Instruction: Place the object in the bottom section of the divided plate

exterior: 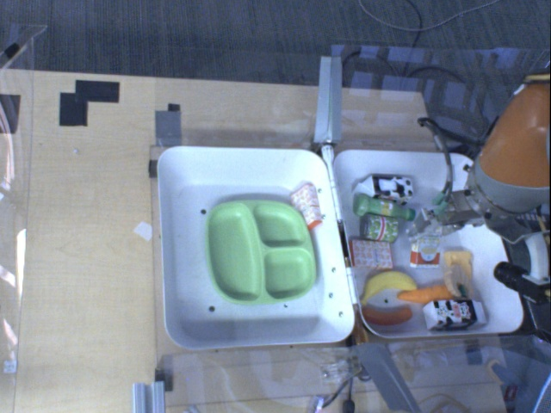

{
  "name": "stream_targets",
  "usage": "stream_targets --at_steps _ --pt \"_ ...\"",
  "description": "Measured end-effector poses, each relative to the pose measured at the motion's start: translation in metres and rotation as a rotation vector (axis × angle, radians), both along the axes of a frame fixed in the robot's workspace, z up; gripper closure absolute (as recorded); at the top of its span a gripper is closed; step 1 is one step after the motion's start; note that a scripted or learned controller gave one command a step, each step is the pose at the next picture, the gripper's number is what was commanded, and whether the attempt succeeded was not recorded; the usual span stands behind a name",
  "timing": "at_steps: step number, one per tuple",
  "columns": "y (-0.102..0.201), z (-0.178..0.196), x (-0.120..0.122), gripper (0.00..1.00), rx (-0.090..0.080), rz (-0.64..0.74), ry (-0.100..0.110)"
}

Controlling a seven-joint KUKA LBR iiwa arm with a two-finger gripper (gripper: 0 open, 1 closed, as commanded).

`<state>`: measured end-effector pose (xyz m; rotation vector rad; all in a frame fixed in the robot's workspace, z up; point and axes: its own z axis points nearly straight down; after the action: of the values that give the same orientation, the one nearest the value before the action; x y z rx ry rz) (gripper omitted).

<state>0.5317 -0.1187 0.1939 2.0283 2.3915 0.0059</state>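
**Over the Right Bin, Before the Pick**

Over the right bin [515,312] our arm [516,157] reaches in, its orange band above the wrist, and our gripper [443,206] sits low among the clutter. We cannot tell how far the pincer is spread, nor whether anything is caught in it; the wrist hides that much.

We judge the step in hand to be the pick, with the carry and the placing not yet done. The task names no particular object, so we take it to be one of the things near the gripper: a small orange-and-white carton [426,252] lies just below it, a green can [381,228] and a green bottle [383,206] lie to its left, and a black-and-white carton [386,185] sits further up. A banana [387,283] and a carrot [424,295] lie lower down.

The green divided plate [258,252] rests in the left bin [185,179], well apart from the gripper, all its sections bare. A red-and-white packet [306,203] lies touching the plate's upper right rim.

Next we would need a sure grasp, a lift clear of the wall between the bins, then travel leftward to the plate's lowest section. Room over the plate is open; the right bin is crowded, so neighbours may be nudged.
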Motion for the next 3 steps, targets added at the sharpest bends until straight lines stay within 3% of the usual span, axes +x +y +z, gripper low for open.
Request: stream_targets --at_steps 1,2,3 --pt "-0.036 0.16 -0.017 1.0 -0.004 0.237 -0.003" --pt "0.024 0.064 -0.043 1.0 -0.003 0.477 0.001" --pt "-0.017 0.184 -0.043 1.0 -0.008 0.603 -0.004"
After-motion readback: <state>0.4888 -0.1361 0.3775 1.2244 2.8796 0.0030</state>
